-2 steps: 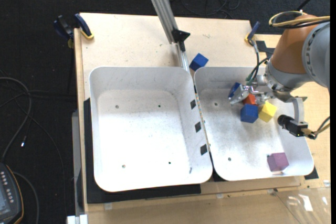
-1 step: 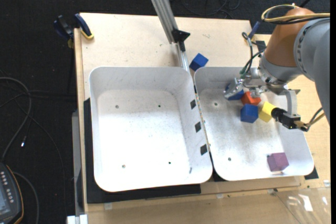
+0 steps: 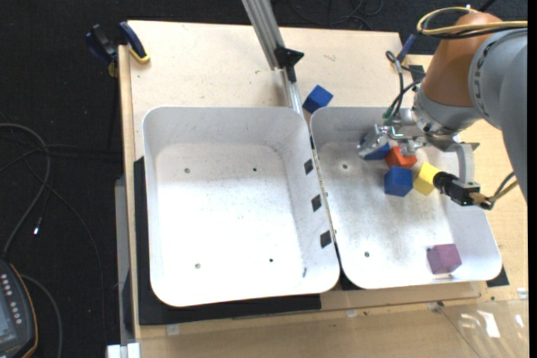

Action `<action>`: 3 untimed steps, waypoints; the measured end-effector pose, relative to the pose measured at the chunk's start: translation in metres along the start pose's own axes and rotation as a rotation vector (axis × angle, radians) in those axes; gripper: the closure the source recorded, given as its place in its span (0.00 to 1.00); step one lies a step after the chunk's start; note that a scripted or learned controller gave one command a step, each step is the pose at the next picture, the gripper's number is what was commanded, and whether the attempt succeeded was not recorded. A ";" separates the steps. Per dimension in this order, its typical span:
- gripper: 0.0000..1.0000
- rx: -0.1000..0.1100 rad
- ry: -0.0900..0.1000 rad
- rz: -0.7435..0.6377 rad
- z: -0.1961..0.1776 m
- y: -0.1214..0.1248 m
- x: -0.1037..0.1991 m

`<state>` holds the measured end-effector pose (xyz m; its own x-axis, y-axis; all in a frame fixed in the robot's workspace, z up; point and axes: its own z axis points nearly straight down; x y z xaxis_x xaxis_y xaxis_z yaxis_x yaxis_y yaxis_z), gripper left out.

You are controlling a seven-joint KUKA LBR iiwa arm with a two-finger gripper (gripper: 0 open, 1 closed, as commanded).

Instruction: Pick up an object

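My gripper (image 3: 379, 145) hangs low in the back part of the right bin (image 3: 369, 264), its metal fingers pointing left. Right beside it lies an orange block (image 3: 404, 157), partly hidden by the wrist. A blue cube (image 3: 398, 181) sits just in front of the orange one, with a yellow block (image 3: 427, 178) touching its right side. A purple cube (image 3: 443, 258) rests near the bin's front right corner. Another blue cube (image 3: 317, 99) lies on the bench behind the bins. I see nothing clearly between the fingers.
The left bin (image 3: 222, 205) sits alongside, sharing a middle rim with black tabs. A slanted aluminium bar (image 3: 256, 0) reaches down to the bins' back junction. A blue and yellow clamp (image 3: 126, 42) is at the bench's back left corner. Cables hang off the wrist.
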<state>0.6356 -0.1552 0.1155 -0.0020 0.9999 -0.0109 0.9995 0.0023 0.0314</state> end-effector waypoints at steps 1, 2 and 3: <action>0.00 -0.003 0.001 0.001 0.001 0.011 0.007; 0.00 -0.003 -0.001 -0.001 0.000 0.012 0.008; 0.00 0.004 -0.002 -0.002 0.002 0.003 0.005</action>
<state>0.6390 -0.1500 0.1139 -0.0035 0.9999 -0.0132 0.9996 0.0039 0.0274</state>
